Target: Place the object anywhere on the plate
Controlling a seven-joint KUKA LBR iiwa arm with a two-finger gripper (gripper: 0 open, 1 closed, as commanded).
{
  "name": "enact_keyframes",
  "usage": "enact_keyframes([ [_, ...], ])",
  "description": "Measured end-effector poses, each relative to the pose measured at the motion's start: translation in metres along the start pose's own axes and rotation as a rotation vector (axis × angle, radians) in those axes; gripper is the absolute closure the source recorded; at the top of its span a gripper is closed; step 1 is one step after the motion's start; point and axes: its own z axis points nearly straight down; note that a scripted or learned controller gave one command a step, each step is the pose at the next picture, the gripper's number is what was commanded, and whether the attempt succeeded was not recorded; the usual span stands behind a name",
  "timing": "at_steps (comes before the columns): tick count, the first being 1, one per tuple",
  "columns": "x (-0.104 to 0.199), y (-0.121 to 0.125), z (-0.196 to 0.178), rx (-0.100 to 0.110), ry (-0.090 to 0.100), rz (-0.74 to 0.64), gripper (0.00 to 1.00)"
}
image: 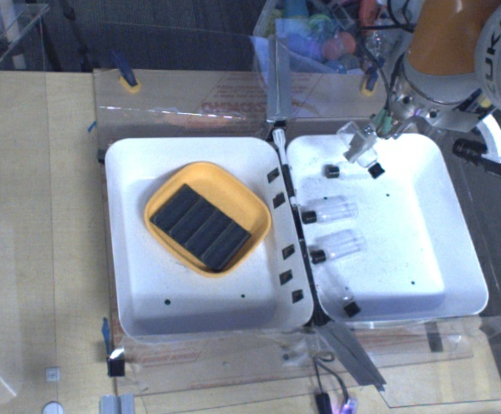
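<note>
A yellow plate [165, 198] with rounded corners lies in the left bin [129, 300]. A dark ridged rectangular object [200, 225] rests flat on it, slightly toward the plate's near right side. My gripper [353, 167] hangs over the far part of the right bin [457, 283], well to the right of the plate. It is open, with its two small black fingertips [331, 172] spread apart and nothing between them.
Two clear tubes with black caps [328, 209] [338, 247] lie in the right bin near the divider [290, 231], which carries several black clips. A clear box of colourful items [323, 11] stands behind the bins. The arm [457, 33] looms over the far right corner.
</note>
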Motion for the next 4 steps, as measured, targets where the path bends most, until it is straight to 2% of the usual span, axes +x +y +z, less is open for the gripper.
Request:
enact_keyframes([
  [1, 0.023, 0.015, 0.011, 0.003, 0.005, -0.304, 1.00],
  [2, 0.036, 0.015, -0.025, -0.002, 0.000, -0.435, 1.00],
  [3, 0.027, 0.001, -0.004, 0.001, 0.005, -0.664, 1.00],
  [4, 0.031, 0.012, 0.037, 0.000, 0.005, -0.894, 1.00],
])
